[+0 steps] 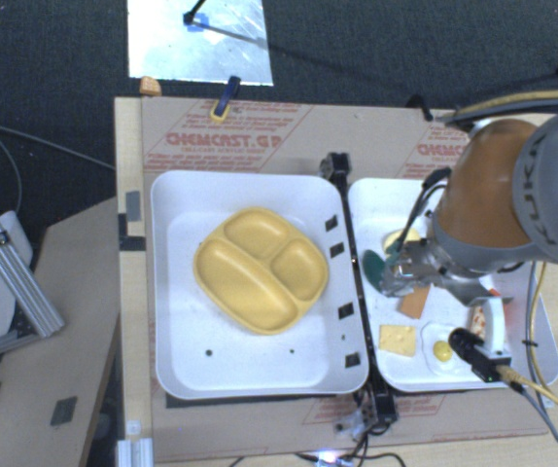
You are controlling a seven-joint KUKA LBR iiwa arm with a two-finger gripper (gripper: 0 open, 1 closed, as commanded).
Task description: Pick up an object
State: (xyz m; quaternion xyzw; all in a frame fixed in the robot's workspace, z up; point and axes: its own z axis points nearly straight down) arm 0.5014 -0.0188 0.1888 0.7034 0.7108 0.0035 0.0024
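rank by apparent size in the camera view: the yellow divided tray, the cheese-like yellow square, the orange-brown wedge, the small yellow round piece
1. yellow divided tray, by far the largest, in the left bin
2. yellow square and orange-brown wedge: they look alike in size, and the arm partly hides the wedge, so no ranking
3. small yellow round piece, the smallest

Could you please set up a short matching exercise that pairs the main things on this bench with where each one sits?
Things:
1. yellow three-compartment plastic tray
2. pale yellow square cheese slice
3. blue and yellow clip-like tool
4. end effector

Places:
A. on the cardboard above the left bin
B. in the left bin
C. low in the right bin
D. over the right bin's left part

Pairs: 1-B, 2-C, 3-A, 4-D
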